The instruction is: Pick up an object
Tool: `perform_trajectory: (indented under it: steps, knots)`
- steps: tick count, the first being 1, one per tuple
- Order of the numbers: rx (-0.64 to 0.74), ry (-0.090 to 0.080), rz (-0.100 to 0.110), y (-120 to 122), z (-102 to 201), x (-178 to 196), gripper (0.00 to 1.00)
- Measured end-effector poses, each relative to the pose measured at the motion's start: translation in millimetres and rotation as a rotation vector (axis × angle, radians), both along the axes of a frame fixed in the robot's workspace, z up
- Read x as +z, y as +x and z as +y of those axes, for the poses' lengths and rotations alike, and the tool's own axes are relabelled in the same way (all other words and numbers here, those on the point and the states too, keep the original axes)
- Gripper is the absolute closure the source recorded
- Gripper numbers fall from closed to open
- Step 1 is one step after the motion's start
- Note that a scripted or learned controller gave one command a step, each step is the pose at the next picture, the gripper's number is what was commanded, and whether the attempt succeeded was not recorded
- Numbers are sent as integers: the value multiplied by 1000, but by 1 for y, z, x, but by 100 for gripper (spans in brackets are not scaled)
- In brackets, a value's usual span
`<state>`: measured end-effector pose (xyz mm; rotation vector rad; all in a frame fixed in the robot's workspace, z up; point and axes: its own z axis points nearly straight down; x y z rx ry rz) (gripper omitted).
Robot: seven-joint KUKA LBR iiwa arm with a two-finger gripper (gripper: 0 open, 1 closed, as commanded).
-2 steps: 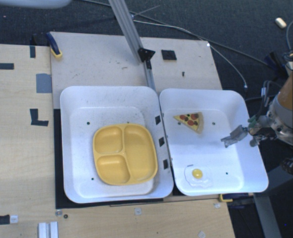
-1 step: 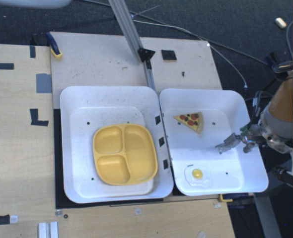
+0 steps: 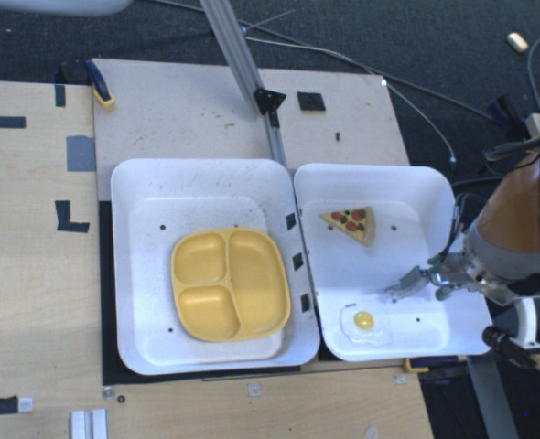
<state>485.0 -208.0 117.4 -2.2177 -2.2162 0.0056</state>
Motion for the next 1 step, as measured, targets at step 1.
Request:
perform_trajectory:
  steps: [1]
  knots:
    - [2, -1, -3, 1, 0, 13, 100]
